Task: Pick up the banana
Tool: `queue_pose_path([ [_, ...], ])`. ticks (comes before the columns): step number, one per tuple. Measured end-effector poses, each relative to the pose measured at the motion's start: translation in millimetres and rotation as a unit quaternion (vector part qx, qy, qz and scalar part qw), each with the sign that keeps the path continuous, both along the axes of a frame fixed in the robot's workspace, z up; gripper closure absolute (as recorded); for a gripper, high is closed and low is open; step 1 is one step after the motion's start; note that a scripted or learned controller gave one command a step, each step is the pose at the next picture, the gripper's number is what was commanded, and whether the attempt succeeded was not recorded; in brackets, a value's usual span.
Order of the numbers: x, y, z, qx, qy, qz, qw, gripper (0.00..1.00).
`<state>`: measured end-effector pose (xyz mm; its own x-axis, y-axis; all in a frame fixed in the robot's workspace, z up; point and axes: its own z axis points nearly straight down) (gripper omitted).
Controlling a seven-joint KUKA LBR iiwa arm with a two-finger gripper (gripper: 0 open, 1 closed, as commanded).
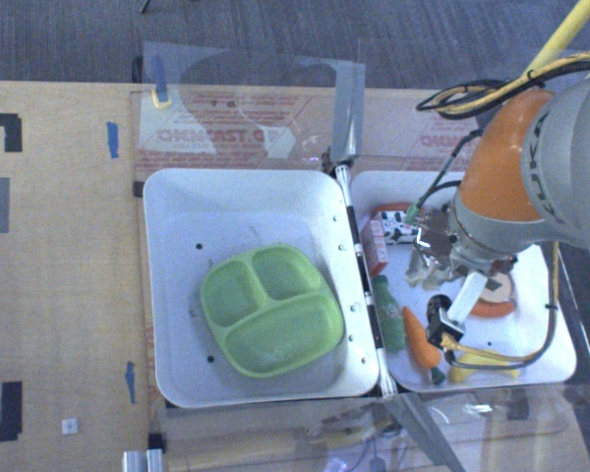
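The claw [450,268] hangs over the middle of the right bin [560,357]; I cannot tell whether it is open or closed. One banana [484,367] lies along that bin's front edge, just beside one carrot [421,337]. One long green thing [388,313] and one red box [375,249] crowd its left wall. The left bin [177,224] holds one green plate [270,308], with bare floor behind it.

Robotics lab: taped bench [69,293], white bins [177,226].

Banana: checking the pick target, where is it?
In the camera view, the banana lies along the right bin's near edge, just right of the carrot.
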<state>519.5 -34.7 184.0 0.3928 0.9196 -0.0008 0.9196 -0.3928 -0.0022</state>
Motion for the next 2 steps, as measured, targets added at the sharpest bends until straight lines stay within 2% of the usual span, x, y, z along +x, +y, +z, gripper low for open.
queue_pose_path([
  [1, 0.4, 1.0, 9.2, -0.0005, 0.001, 0.002, 1.0000, 1.00],
  [2, -5.4, -18.5, -0.1, 0.0005, 0.001, 0.065, 0.9979, 1.00],
])
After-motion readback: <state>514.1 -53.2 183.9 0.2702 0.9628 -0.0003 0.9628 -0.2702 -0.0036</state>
